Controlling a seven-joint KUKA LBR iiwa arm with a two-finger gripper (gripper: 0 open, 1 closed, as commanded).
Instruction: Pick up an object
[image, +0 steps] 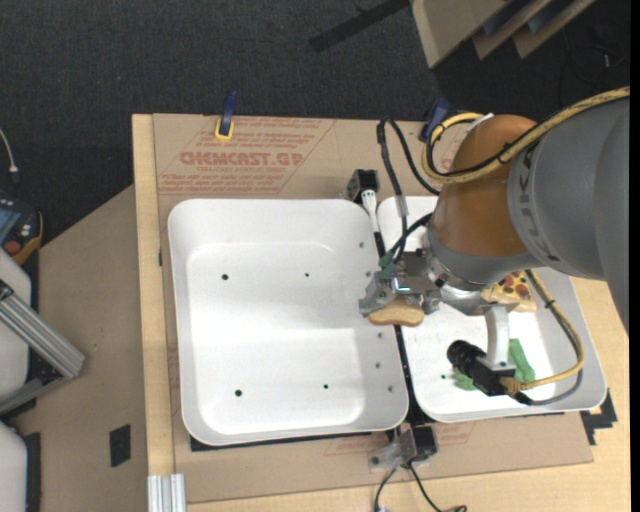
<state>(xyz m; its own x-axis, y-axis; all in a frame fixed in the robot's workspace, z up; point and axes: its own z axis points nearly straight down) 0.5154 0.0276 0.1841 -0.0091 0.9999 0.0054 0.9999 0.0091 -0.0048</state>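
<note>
Hand (394, 291) at frame centre, right over tan piece (398, 316) — grip state can't be told. Piece sits by left bin's rim (393, 375) — could snag and drop.

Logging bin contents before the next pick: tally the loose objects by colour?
tan object: 1
green object: 1 (partly hidden, so it could be more than one piece)
orange red-spotted object: 1
Total: 3
</note>
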